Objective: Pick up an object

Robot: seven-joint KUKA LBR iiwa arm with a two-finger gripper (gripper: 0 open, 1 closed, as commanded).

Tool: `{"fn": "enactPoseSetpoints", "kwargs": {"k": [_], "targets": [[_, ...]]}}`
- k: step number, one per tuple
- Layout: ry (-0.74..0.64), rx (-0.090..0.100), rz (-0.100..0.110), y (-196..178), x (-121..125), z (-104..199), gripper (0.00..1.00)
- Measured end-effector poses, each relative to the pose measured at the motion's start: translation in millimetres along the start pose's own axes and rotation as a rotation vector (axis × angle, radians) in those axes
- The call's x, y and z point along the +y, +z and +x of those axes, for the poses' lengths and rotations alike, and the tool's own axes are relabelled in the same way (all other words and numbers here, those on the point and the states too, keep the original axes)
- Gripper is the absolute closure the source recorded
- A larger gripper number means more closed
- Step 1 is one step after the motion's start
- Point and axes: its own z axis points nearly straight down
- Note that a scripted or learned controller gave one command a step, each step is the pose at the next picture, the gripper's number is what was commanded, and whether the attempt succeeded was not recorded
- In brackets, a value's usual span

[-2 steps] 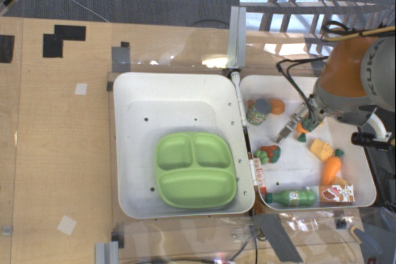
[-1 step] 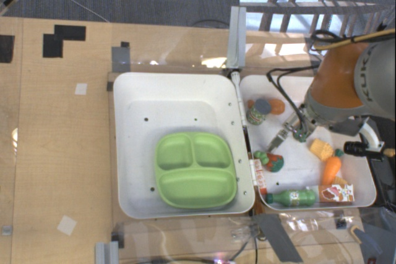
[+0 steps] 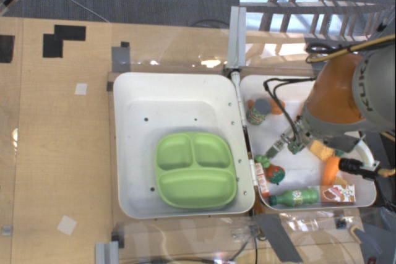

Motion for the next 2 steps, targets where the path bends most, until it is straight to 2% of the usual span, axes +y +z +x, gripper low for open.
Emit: {"fn": "enactPoseSetpoints", "kwargs": {"k": [1,2], "targets": [[0.121,0.008,0.007,5,58,-77,0.00],[0.035,0.007,0.007,3,-3,-79,0.00]]}}
